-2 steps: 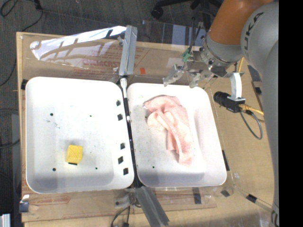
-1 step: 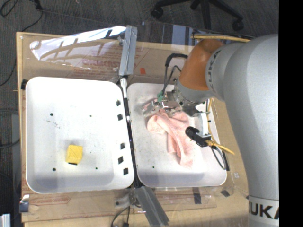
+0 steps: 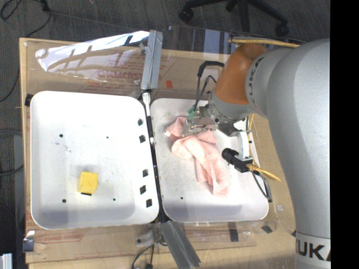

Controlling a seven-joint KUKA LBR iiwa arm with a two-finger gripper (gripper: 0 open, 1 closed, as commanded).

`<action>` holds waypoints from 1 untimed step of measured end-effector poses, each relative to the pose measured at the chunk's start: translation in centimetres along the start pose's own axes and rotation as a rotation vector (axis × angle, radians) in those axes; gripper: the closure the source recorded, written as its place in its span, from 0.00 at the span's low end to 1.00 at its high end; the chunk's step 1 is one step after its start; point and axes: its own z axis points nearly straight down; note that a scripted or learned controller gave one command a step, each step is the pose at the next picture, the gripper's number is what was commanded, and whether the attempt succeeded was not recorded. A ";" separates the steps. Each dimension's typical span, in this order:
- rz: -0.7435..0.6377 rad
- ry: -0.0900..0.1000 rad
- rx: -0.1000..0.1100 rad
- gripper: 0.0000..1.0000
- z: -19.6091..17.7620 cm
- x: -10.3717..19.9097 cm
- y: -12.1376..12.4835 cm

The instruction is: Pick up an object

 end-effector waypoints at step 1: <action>-0.014 0.001 -0.005 1.00 -13.8 5.2 2.3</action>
